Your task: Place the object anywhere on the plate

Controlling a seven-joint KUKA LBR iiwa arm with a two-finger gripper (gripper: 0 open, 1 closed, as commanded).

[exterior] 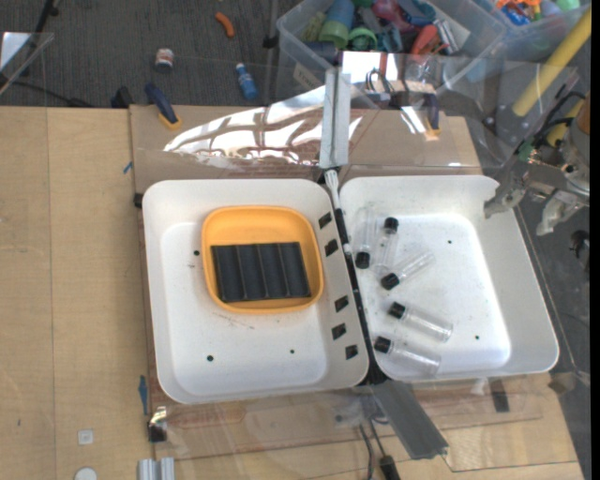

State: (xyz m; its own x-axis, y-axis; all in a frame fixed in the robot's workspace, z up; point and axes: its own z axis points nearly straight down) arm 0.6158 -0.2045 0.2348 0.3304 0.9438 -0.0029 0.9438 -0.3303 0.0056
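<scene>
An orange plate (pixel 263 221) lies in the left bin (pixel 178 361). A black ridged insert (pixel 261 272) rests flat on the plate. Several clear vials with black caps lie in the right bin (pixel 525 328): one (pixel 386 236) near the divider at the back, one (pixel 405 269) in the middle, and two (pixel 422 323) (pixel 409 354) toward the front. My gripper (pixel 502 199) hangs at the right bin's back right corner, over the rim and apart from all the vials. It is small and blurred against the clutter.
A row of black clips (pixel 339 302) runs along the divider between the bins. A clear tub of colourful toys (pixel 394 28) and a reflective sheet (pixel 253 131) stand behind the bins. Bare wooden bench (pixel 66 281) lies to the left.
</scene>
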